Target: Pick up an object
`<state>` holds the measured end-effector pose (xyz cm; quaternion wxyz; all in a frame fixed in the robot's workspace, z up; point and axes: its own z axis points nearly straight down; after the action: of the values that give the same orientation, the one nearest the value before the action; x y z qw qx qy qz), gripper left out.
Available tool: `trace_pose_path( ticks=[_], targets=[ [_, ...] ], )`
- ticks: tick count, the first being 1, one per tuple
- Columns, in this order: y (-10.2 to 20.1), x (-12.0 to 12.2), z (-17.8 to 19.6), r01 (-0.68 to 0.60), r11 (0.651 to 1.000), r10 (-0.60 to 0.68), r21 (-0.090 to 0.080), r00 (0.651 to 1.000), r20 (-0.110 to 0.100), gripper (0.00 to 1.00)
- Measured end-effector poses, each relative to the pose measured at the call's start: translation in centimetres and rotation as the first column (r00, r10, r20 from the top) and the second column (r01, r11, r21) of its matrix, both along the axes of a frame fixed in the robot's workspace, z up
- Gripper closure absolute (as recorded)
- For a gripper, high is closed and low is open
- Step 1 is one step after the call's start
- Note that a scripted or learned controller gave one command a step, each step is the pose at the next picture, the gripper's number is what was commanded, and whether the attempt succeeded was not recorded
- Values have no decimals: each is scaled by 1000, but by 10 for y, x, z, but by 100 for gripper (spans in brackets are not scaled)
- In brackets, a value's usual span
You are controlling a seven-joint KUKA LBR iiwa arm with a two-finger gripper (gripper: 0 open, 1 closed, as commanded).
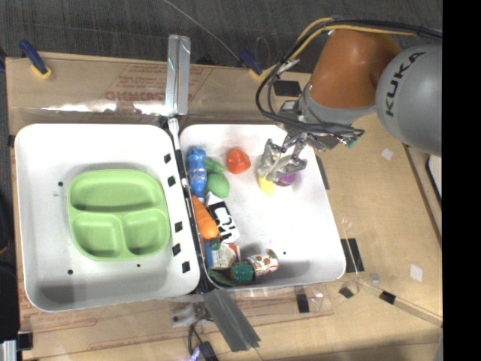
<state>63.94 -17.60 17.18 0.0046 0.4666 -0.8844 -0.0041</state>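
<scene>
"KUKA" stands in black letters on the grey arm (412, 81); faint red cardboard (143, 77) print is illegible.

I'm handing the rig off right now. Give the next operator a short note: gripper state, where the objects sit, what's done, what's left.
Gripper: down in the right bin, at its upper right, over a yellow and purple object. Whether it has a grip is unclear.

Objects: red piece to its left; blue bottle, green item and carrot along the bin's left wall; small packages at the near edge. Left bin holds a green divided tray.

Done: approach to the object. Left: confirm grasp, lift clear.
</scene>
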Motion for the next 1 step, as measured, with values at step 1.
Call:
trace_pose_path(
  ticks=[1],
  targets=[
    [48,20,84,-10,1000,10,-4,1000,22,100]
  ],
)
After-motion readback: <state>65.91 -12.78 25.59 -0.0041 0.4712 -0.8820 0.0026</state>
